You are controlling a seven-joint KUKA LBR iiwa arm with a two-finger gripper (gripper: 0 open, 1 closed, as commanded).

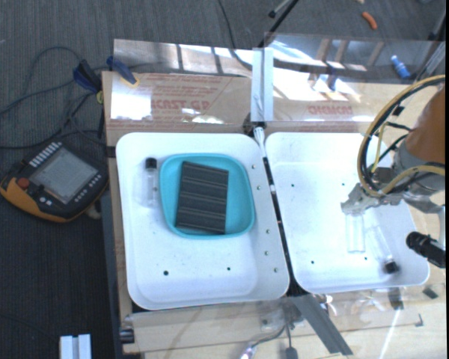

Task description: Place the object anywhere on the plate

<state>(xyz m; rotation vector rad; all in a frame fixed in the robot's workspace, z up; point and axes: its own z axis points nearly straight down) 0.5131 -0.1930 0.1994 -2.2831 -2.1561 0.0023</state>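
Lying on the plate across the bins, the dark block sits well apart from the hand, whose state I cannot tell.

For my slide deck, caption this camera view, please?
Dark ribbed block lies on the teal plate in the left bin; the arm's gripper hangs over the right bin.

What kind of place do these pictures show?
Probably a robotics lab. A teach pendant lies on the carpet beside loose cables, and two white bins sit on a bench under a robot arm.
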